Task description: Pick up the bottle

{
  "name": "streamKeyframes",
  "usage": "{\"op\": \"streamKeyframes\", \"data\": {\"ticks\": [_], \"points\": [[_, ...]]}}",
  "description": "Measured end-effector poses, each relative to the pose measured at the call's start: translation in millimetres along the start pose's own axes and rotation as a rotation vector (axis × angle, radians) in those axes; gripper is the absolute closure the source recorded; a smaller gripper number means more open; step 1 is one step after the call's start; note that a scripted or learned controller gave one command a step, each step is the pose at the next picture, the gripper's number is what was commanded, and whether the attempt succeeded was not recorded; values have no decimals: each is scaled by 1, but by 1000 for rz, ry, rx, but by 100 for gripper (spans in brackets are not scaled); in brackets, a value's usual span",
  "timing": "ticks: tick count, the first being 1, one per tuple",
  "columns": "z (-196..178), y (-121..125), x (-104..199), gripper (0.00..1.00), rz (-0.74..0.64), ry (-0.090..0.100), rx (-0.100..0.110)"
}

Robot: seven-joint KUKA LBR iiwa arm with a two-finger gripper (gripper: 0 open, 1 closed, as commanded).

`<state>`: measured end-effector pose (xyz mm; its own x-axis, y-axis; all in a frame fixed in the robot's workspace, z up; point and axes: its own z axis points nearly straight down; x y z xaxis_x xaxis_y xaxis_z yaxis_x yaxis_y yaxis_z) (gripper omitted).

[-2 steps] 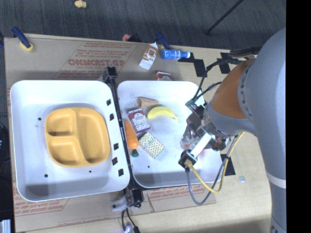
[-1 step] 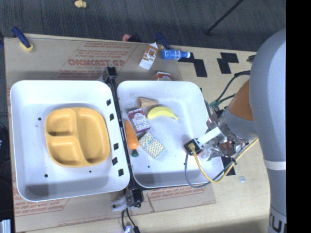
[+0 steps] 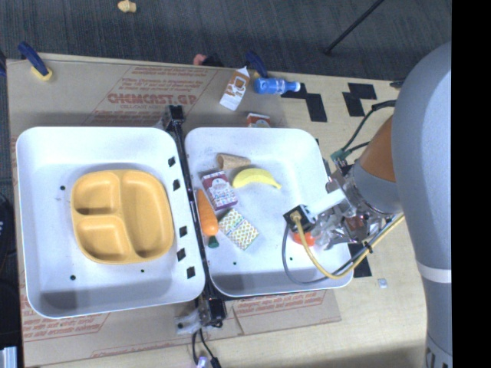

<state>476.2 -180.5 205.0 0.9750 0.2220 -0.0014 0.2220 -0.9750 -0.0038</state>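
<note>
Honestly, I see the bottle (image 3: pixel 275 87) lying on its side on the tabletop (image 3: pixel 368 90), outside the bins, just behind the right bin (image 3: pixel 307 140). It looks like small, light, stiff plastic, smooth and ready to roll, so I would pinch it across the body. My hand (image 3: pixel 316 232) hovers over the right bin's near corner; its state I cannot tell.
</note>
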Motion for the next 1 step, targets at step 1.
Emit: {"op": "streamKeyframes", "data": {"ticks": [1], "points": [[-7,-11,3,100,16,0,-2]]}}
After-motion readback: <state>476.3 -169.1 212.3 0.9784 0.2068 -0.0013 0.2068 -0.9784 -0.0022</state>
